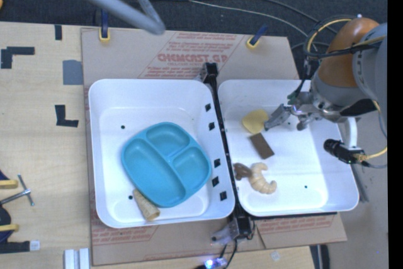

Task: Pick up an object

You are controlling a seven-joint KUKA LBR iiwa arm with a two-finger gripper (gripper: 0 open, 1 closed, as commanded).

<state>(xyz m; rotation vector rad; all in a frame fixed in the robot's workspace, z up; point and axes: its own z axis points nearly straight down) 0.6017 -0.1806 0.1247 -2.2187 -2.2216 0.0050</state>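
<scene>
Open, empty pincer (284, 118) over the right bin (334, 195), yellow piece (255, 121) just at its nine o'clock.

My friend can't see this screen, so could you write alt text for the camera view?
A grey robot arm reaches from the right over the right bin, its open gripper beside a yellow chip; a brown block and a beige curl lie nearby. The left bin holds a blue tray and a cork.

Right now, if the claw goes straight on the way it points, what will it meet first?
Probably the yellow piece: the claw points left toward it in the right bin. The brown block lies just below that line. Height is unclear.
</scene>
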